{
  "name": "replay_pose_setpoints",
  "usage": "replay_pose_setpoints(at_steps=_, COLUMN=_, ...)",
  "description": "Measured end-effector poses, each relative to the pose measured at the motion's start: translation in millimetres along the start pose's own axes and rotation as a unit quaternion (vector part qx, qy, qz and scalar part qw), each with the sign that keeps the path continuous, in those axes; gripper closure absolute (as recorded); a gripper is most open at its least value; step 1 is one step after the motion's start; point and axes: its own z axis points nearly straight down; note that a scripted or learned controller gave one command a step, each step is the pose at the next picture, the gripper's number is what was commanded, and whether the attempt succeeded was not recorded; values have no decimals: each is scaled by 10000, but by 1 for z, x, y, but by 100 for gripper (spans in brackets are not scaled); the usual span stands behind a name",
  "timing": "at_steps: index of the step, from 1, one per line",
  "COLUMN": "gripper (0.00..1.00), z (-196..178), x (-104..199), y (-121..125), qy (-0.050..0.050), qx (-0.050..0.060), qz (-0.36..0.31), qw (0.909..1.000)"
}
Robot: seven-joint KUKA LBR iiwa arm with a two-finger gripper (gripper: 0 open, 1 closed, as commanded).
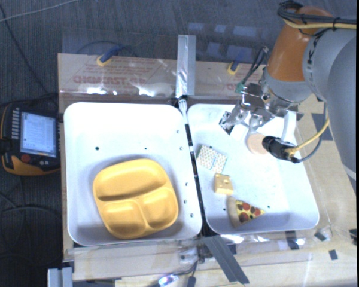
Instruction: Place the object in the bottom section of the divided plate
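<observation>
Toward the near edge of the right bin (299,211) lies a pizza-slice toy (244,212), with a small yellow block (223,184) just behind it and a patterned white square (210,158) further back near the divider. Gripper (244,119) hovers over the far part of the same bin, well apart from these items, fingers spread open with nothing between them; a pale peach disc (255,143) lies just beside it. Yellow divided plate (135,197) sits in the left bin (84,130), its sections bare.
</observation>
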Motion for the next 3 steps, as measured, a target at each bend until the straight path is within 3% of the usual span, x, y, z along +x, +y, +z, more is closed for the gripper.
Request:
replay_pose_setpoints(at_steps=1, gripper=100, z=37, x=40, y=4, qy=14, qx=27, qz=2888, qw=9574)
replay_pose_setpoints(at_steps=2, gripper=100, z=37, x=91, y=-49, qy=12, qx=23, qz=3239, qw=9461)
replay_pose_setpoints(at_steps=3, gripper=100, z=37, x=139, y=-166, qy=14, qx=37, qz=3205, qw=9472)
